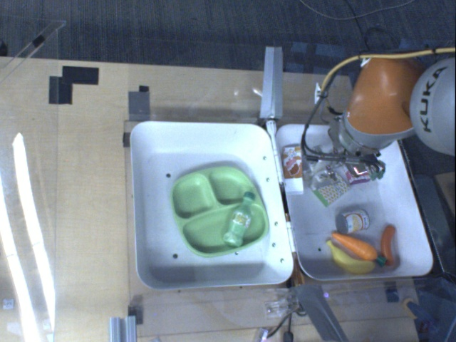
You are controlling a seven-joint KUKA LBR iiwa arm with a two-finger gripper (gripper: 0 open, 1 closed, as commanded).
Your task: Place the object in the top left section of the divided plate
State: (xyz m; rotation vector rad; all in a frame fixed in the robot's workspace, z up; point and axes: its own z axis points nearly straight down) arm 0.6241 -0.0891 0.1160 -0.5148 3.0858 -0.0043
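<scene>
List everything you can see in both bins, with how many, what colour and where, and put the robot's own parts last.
Divided plate: one, green, in the left bin.
Bottle: one, clear green, lying in the plate's large lower section.
Left bin: one, white.
Right bin: one, white.
Packet: one, red and white, at the right bin's left wall.
Can: one, grey, middle of the right bin.
Carrot: one, orange, near the right bin's front.
Banana: one, yellow, under the carrot.
Sausage: one, reddish, right of the carrot.
Arm: one, grey with orange band, over the right bin.
</scene>
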